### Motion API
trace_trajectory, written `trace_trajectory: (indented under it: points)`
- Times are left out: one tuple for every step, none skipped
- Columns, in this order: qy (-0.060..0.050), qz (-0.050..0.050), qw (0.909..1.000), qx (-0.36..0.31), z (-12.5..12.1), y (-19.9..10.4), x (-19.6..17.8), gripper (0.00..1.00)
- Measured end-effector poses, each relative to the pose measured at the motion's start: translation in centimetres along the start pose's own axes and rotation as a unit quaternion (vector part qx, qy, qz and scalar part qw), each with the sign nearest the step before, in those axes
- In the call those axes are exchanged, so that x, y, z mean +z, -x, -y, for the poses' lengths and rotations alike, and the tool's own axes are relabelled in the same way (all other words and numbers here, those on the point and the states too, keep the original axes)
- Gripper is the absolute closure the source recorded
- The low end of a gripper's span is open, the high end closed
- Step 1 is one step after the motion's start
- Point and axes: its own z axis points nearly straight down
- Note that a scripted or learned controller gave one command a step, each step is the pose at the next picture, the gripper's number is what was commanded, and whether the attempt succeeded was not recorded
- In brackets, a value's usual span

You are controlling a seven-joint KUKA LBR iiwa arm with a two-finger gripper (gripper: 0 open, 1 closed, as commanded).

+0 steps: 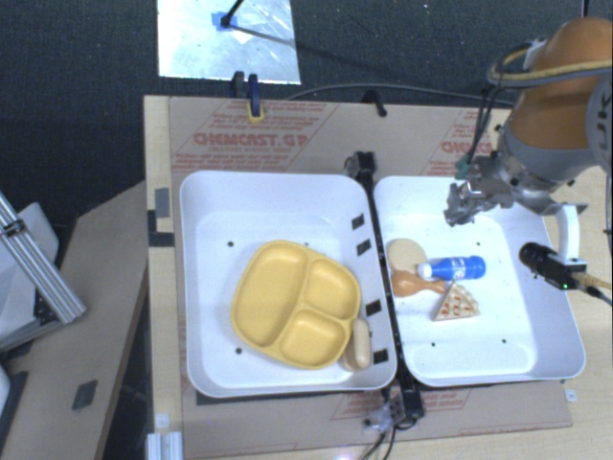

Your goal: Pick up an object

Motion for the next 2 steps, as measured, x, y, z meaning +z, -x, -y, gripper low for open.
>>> trace_trajectory:
  points:
    - [0.0, 0.0, 1.0, 0.0, -1.2, -5.1, -0.3, 1.0]
    - [-0.001, 0.0, 1.0, 0.0, -2.4, -10.5, 1.6, 1.0]
